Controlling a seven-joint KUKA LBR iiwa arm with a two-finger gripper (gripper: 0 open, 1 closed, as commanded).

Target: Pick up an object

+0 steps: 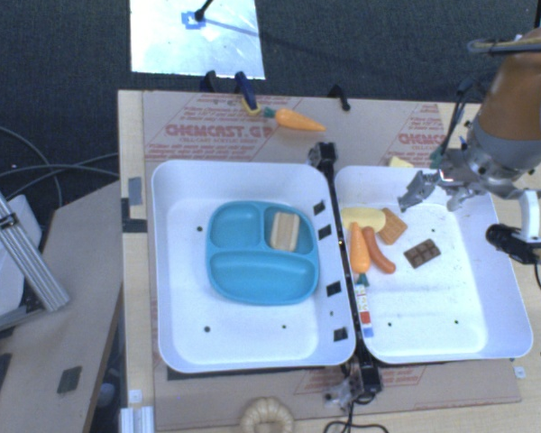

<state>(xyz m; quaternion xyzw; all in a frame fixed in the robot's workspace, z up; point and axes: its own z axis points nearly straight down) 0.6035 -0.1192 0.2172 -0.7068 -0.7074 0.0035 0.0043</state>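
Two white bins [252, 350] side by side on bench [207, 129], tool [430, 188] open and holding nothing above right bin, five food pieces [379, 237] there, one blue plate [257, 253] in left bin, one carrot [293, 120] outside.

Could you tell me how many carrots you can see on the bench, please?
1. The carrot lies on the cardboard behind the left bin, outside both bins. The two orange pieces in the right bin look like sausages, not carrots, though I cannot be sure.
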